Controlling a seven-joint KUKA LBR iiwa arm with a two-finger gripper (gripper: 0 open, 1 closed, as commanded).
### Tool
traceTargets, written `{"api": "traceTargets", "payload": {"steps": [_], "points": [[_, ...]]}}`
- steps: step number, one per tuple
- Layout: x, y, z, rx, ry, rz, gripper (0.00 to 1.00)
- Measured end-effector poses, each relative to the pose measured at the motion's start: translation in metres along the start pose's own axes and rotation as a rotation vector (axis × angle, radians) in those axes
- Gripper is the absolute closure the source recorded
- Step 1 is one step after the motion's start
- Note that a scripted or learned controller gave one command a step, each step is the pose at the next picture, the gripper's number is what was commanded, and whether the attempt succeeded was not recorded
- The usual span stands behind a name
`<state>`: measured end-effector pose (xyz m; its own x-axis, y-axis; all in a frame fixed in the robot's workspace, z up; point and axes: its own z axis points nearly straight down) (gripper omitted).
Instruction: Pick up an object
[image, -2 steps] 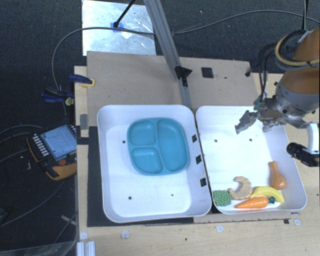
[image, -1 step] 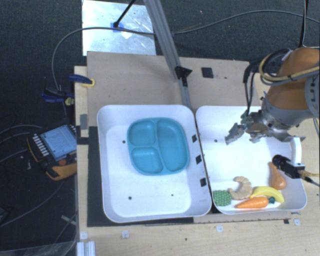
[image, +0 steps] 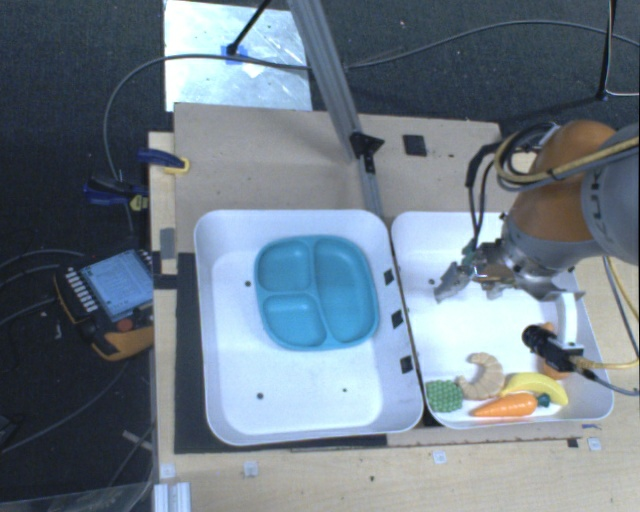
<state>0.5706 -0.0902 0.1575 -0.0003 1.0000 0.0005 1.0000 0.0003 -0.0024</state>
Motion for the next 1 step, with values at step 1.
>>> {"api": "traceTargets", "payload": {"steps": [1], "points": [[0.0013,-0.0022,0.0628,0.001,0.000,0.000,0.00]]}}
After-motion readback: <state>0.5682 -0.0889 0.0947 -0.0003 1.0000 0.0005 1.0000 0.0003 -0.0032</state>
